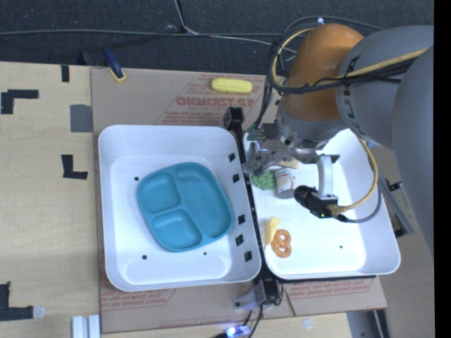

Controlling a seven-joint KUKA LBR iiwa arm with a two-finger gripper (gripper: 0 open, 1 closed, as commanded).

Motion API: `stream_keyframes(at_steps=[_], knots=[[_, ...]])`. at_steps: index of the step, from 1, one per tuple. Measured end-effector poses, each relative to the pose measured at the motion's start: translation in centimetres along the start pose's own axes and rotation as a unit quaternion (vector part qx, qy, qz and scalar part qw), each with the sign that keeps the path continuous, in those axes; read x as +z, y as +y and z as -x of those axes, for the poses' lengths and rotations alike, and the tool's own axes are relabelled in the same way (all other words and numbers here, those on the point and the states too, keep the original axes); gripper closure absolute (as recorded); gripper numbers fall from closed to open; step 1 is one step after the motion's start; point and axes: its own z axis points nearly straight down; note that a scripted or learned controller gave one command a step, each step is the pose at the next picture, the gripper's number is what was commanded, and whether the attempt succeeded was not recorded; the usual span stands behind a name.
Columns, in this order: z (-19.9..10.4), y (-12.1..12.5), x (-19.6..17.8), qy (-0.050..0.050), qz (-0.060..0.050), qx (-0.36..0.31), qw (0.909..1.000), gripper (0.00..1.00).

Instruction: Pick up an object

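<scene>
My gripper (262, 162) reaches down into the right bin (352, 255) near its left wall. Directly under it lies a green object (264, 181), with a small pale can-like object (284, 182) just to its right. Whether anything is between the fingers is hidden by the wrist. An orange pretzel-shaped piece (281, 243) and a small yellow piece (271, 225) lie closer to the bin's front left.
The left bin (120, 153) holds a blue divided plate (184, 205). A yellow corn-like object (231, 86) lies on the cardboard behind the bins. The arm's grey body covers the right bin's far right side.
</scene>
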Motion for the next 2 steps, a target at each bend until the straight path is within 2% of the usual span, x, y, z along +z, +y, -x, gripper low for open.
stream_keyframes(at_steps=[1, 2], knots=[[-4.78, -1.02, 1.42, 0.000, 0.000, 0.000, 1.0000, 1.00], [-4.51, -0.96, 1.35, -0.001, 0.001, 0.001, 1.0000, 0.00]])
